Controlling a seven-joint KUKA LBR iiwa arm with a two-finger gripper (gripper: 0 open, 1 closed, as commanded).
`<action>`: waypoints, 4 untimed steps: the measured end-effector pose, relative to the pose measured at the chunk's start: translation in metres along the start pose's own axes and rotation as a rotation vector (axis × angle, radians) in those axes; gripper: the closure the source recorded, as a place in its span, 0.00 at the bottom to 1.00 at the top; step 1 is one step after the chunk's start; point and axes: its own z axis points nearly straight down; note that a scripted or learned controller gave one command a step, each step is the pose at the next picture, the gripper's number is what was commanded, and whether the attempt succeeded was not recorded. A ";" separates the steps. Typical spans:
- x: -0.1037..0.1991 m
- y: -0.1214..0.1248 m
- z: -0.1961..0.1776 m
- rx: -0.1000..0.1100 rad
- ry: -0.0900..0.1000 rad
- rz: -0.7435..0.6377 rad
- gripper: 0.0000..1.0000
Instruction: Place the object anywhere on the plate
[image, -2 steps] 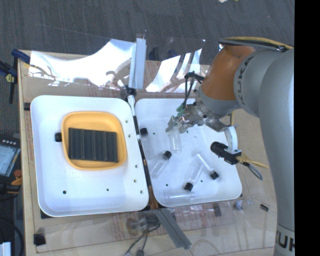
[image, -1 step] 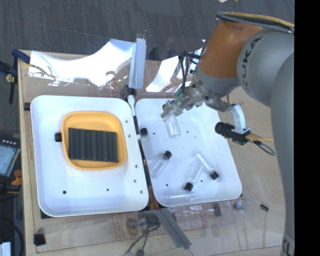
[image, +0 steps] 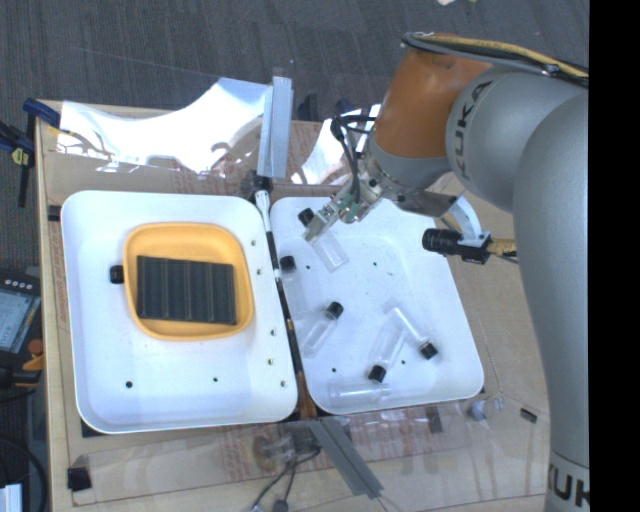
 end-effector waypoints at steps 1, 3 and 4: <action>0.000 0.000 0.000 0.000 -0.001 0.001 0.00; 0.043 0.029 -0.011 -0.002 -0.003 -0.616 0.00; 0.043 0.014 0.010 -0.001 -0.003 -1.040 0.00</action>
